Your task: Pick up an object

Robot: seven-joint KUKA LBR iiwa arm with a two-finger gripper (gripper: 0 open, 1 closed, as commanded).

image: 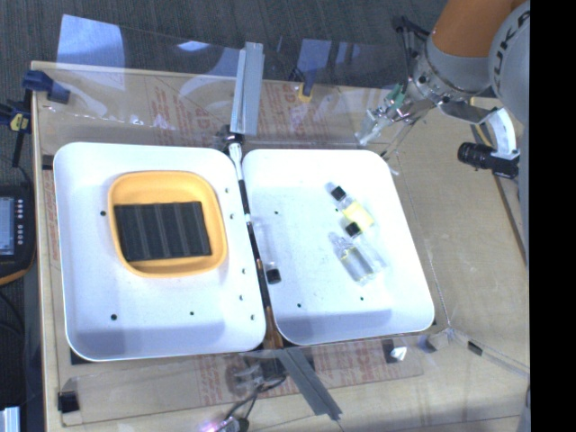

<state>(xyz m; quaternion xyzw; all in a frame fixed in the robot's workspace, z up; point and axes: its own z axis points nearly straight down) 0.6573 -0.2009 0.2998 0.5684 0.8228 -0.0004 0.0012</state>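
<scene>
Two clear little bottles (354, 241) lie touching in the right bin (306, 322), a yellow tray (166, 223) in the left bin (90, 322), while beyond them the gripper (389, 115) hangs, jaw state unclear.

even overhead light, glare on the clear panels

the scene is lit brightly and evenly from above. the two white bins (153, 331) are rendered near overexposure, with soft grey shading gathered along their lower inner walls. pale blue reflections are seen on the clear panels (90, 36) at the top. short, faint shadows are cast beside the small bottles (353, 232). the arm (477, 16) at the top right is slightly soft. fine detail is lost to moderate resolution and mild blur throughout.
</scene>
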